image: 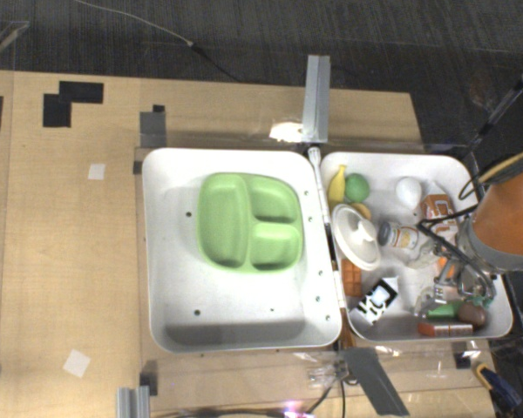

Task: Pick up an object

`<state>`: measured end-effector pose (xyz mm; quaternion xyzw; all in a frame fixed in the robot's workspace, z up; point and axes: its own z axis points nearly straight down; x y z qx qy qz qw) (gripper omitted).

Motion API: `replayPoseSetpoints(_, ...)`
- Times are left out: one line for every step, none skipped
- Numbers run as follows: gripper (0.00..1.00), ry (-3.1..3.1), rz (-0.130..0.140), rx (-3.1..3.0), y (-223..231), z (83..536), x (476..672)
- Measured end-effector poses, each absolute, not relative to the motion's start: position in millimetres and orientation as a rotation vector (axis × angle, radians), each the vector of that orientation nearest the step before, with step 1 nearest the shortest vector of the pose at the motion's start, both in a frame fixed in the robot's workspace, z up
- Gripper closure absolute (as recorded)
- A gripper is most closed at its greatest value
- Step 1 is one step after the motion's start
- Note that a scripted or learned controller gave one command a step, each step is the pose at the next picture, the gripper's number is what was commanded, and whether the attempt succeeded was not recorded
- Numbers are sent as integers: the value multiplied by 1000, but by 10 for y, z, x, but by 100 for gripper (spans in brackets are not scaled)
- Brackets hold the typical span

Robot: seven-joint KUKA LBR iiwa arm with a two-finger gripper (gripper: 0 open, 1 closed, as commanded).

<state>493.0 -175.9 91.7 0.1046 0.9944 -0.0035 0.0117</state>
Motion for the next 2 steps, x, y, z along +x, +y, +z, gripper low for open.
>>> replayPoseSetpoints(0, 3101, -10, 326, -1757, 917, 4930)
replayPoseSetpoints(0, 3107, -12, 257, -1693, 918, 4931)
